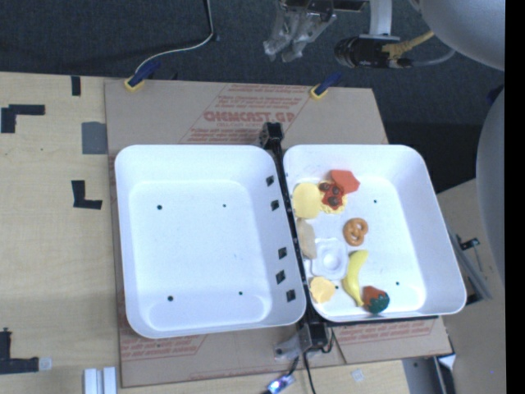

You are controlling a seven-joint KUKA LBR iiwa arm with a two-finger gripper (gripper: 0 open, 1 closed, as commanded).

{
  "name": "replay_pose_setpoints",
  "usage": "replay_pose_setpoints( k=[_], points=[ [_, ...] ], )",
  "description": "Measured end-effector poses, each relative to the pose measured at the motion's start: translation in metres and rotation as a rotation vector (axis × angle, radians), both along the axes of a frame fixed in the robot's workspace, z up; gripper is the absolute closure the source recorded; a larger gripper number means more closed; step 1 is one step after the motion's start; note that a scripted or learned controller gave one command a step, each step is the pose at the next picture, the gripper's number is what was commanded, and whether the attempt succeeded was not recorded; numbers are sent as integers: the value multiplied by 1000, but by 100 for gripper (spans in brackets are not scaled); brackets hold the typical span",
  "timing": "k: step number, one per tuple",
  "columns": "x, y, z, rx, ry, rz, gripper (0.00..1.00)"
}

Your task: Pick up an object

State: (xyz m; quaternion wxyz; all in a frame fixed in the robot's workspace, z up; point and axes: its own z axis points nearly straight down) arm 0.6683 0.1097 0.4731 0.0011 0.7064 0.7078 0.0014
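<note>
While pincer [289, 43] hangs above bench, grip unreadable | banana [354, 276] yellow, curved | pretzel [355, 231] brown, possibly knotted

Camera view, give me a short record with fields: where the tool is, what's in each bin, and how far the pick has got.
tool: raised, beyond the bins' far edge, nothing seen in it
right bin: banana, pretzel, orange-red piece, other small toy foods
left bin: bare white floor in sight
items: clustered along the right bin's left side
pick: not yet begun

Arm [467, 11] raised at top right; gripper [289, 48] hangs high, pointing down, nothing between fingers.
</note>
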Motion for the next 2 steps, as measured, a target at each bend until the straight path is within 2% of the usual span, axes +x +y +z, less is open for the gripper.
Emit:
replay_pose_setpoints(
  k=[1,2],
  points=[
    [0,-10,42,0,0,-1,100],
    [0,-17,62,-1,3,-1,100]
  ],
)
